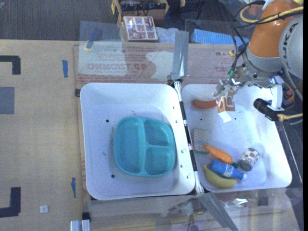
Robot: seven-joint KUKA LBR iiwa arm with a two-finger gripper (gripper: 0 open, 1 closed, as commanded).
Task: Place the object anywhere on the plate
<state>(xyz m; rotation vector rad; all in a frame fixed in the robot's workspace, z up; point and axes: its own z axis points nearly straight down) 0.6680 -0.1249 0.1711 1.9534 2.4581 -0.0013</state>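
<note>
You were looking down at a slant on a wooden desk [38,129] that carried two shallow white bins side by side. The left bin [96,105] held a teal plate [144,146] with three compartments, lying flat near the bin's middle, and nothing rested on it.

The right bin [274,148] held the loose objects. A sausage-shaped orange-red piece [204,103] lay near its far left corner. Toward the near side sat a cluster: a carrot [218,153] lying at an angle, a blue bottle [225,169] just below it, a yellow banana [219,179] touching the bottle's underside, and a small patterned can [249,158] to their right. A greyish textured scrap [200,137] lay just above the carrot's left end.

The arm [276,28], grey with an orange band, reached in from the right. Its tool [226,97] hung over the far part of the right bin, just to the right of the sausage-shaped piece. You could not tell from this angle whether the tool was open or closed, or whether it gripped anything.

Beyond the bins, a cardboard box [139,4] and a small patterned box [140,28] sat on the floor side of the desk.
</note>
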